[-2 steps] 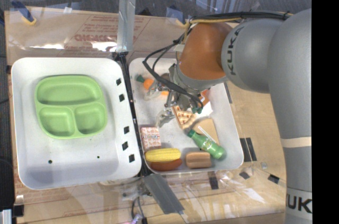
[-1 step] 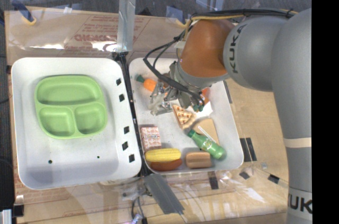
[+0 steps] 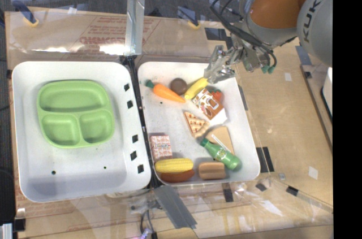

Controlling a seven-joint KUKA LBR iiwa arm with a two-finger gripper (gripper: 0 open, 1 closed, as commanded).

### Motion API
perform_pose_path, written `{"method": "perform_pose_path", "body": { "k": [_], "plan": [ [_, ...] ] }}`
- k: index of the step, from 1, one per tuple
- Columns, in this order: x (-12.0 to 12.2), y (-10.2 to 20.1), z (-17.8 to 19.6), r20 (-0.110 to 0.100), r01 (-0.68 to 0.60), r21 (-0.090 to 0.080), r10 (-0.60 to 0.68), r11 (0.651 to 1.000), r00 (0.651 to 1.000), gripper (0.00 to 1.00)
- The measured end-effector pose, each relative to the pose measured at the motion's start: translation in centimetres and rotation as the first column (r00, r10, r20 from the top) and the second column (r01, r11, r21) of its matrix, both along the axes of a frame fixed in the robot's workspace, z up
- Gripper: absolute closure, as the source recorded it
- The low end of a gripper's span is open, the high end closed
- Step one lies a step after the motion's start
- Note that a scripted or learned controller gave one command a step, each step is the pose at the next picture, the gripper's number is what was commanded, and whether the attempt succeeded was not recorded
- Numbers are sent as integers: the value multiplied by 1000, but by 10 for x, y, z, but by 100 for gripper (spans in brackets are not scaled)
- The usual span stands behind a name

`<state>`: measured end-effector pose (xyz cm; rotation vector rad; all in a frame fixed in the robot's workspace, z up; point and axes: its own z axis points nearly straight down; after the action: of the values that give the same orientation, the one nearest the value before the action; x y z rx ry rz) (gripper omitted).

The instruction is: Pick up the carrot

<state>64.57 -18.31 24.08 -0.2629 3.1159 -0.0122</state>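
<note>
The carrot (image 3: 165, 92), orange with a green stem end, lies in the upper left of the right bin (image 3: 249, 136), pointing down to the right. Close to its tip sit a brown round item (image 3: 179, 85) and a yellow banana (image 3: 195, 88). My gripper (image 3: 216, 69) hangs over the bin's upper right corner, well to the right of the carrot and just above the banana's end. Its fingers look parted with nothing between them.
The right bin also holds a snack pack (image 3: 208, 103), a pizza slice (image 3: 195, 124), a cheese wedge (image 3: 220, 139), a green bottle (image 3: 222, 155), a pink carton (image 3: 161, 146), corn (image 3: 174, 165) and a hot dog bun (image 3: 212, 170). A green divided plate (image 3: 76, 113) sits in the left bin (image 3: 34, 176).
</note>
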Motion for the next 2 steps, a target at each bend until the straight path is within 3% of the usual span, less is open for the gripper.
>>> {"method": "perform_pose_path", "body": {
  "k": [1, 2],
  "plan": [
    [-19, -28, 72, -6, 23, 2, -23, 1000, 1000, 100],
    [-73, -26, 84, -12, -176, 4, 176, 984, 984, 100]
  ]
}}
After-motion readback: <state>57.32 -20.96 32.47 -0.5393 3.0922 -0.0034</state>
